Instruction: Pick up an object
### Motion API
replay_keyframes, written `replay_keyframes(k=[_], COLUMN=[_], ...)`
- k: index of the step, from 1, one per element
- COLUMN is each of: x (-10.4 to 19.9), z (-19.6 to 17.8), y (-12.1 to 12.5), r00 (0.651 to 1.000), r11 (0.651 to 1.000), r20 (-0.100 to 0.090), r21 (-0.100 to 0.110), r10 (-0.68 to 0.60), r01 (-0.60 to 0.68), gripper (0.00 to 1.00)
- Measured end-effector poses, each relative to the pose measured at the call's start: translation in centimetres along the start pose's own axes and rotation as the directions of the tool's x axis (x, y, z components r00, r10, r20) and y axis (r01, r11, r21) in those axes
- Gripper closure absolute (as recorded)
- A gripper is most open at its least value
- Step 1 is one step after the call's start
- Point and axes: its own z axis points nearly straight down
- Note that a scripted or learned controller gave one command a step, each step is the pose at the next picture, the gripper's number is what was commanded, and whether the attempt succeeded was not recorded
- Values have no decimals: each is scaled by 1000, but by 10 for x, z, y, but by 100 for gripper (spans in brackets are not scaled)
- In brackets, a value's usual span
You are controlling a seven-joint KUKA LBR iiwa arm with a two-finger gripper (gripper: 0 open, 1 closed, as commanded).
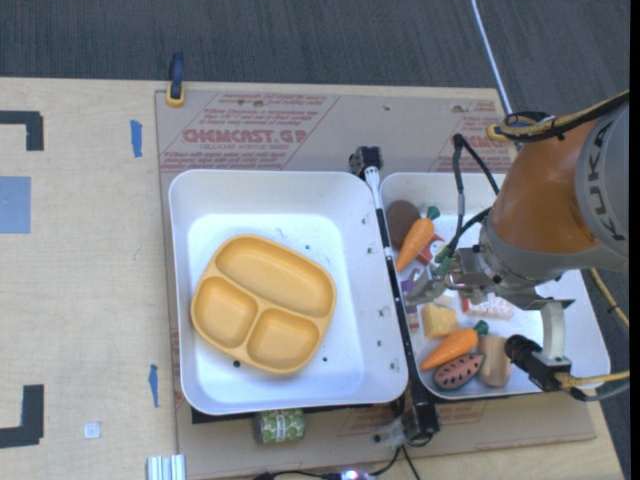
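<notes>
My gripper [436,280] hangs low in the right bin [592,340], near its left wall, with the grey and orange arm covering much of the bin behind it. Toy food lies around it. A carrot [415,240] and a brown piece [402,215] lie just beyond the gripper. A yellow cheese block [438,320] sits right below it. Nearer the front are a second carrot [453,346], a watermelon slice [461,373] and a tan piece [495,363]. I see nothing held.
The left bin [190,208] holds a yellow divided plate [262,302]. A green can-like object [281,426] lies on the bench in front of the left bin. Cables run along the arm over the right bin's right side.
</notes>
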Motion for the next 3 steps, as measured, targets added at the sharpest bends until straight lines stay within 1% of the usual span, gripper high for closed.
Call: replay_keyframes(k=[1, 2, 3], x=[0, -64, -62], z=[0, 86, 75], y=[0, -10, -8], r00=[1000, 1000, 1000], r11=[1000, 1000, 1000], r20=[0, 1, -1], r21=[0, 1, -4], r10=[0, 3, 1], r01=[0, -3, -1], gripper=[0, 0, 100])
